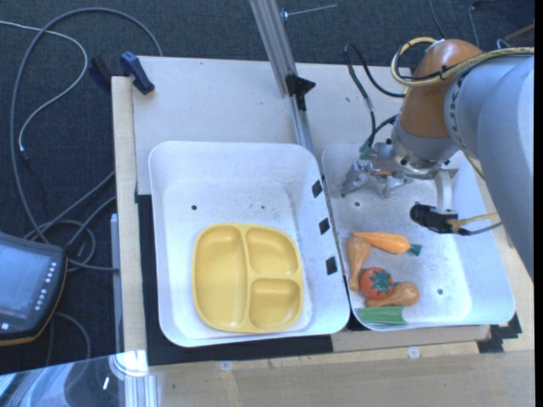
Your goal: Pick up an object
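In the right bin (475, 299), several toy foods lie bunched near the front left corner. They are an orange carrot (386, 242), a pale orange squash (357, 259), a red tomato (377, 282), an orange piece (406, 293) and a green piece (382, 315). My gripper (370, 182) hangs over the far left part of this bin, well behind the carrot. It is open with nothing between its fingers. The grey arm with its orange band (441, 66) reaches in from the right.
A yellow divided plate (249, 276) lies in the left bin (221, 164). A metal pole (273, 24) slants down to the divide between the bins. Black cables (441, 219) loop by the wrist. A blue clamp (136, 70) sits at the bench's far left corner.
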{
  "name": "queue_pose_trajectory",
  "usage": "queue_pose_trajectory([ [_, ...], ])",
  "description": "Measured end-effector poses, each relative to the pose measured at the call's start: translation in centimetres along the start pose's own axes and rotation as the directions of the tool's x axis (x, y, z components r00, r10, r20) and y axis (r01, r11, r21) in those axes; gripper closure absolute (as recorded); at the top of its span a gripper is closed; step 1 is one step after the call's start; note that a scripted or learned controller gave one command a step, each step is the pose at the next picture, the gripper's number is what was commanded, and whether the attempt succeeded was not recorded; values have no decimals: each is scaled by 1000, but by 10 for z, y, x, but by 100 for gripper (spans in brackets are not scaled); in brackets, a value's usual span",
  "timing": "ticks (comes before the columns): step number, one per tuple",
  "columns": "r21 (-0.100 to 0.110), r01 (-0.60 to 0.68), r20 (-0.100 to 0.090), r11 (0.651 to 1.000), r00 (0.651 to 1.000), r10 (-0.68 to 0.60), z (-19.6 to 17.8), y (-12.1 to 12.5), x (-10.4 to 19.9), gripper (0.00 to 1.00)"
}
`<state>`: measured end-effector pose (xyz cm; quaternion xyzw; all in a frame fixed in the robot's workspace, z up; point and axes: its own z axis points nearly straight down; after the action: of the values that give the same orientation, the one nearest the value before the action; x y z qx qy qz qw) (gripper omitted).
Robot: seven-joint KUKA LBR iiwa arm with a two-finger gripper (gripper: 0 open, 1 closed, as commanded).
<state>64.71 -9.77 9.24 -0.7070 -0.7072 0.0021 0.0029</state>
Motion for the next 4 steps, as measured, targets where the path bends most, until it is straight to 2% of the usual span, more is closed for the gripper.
queue_pose_trajectory([
  [1, -8, 0, 0, 1000, 1000, 0, -15, 2, 0, 100],
  [3, -16, 1, 2, 1000, 1000, -1, -131, 23, 6, 100],
  [4, -14, 1, 2, 1000, 1000, -1, -174, 25, 6, 100],
])
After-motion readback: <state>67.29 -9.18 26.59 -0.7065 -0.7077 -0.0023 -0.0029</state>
